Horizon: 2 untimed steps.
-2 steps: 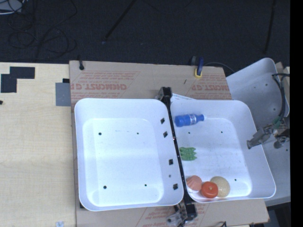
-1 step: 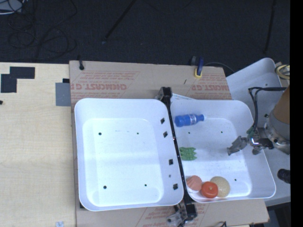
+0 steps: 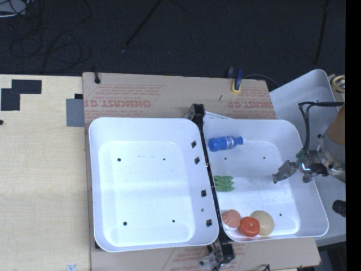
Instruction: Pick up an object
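Arm enters from the right edge of the view, at mid-height; only its end section visible, an orange-brown patch at the edge above the wrist; dark cables loop up and over the wrist (image 3: 321,161); wrist body grey and metallic; gripper (image 3: 284,173) reaches leftward and slightly down from it, low and angled; a grey finger (image 3: 281,174) points left; jaws too small and blurred to judge; nothing seen between them.

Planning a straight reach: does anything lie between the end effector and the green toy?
Nothing visible does. The end effector hangs over bare floor of the right bin, and the green toy lies across open white floor.
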Available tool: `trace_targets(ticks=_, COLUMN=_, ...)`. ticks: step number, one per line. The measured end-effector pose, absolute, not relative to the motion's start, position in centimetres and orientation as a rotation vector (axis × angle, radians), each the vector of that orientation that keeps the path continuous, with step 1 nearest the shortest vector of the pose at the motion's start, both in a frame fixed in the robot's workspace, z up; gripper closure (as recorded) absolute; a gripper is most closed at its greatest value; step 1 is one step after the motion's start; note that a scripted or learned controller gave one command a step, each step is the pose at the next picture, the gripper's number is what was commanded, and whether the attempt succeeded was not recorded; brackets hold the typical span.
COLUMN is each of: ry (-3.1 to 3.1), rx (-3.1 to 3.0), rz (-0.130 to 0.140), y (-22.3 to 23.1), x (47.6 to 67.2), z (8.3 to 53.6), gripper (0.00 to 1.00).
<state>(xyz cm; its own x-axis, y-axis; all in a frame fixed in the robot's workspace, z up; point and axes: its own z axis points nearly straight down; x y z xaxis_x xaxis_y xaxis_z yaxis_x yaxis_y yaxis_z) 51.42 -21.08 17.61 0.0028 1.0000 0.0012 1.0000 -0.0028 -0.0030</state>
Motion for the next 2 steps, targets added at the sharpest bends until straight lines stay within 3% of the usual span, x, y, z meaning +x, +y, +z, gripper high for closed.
trace_targets(ticks=1, ry=-2.215, rx=-2.221, rz=0.003, y=-21.14, x=51.4, z=18.57, gripper=1.0)
trace_targets(ticks=2, ry=-2.212, rx=-2.222, rz=0.005, y=-21.24, x=51.37, z=19.52, gripper=1.0)
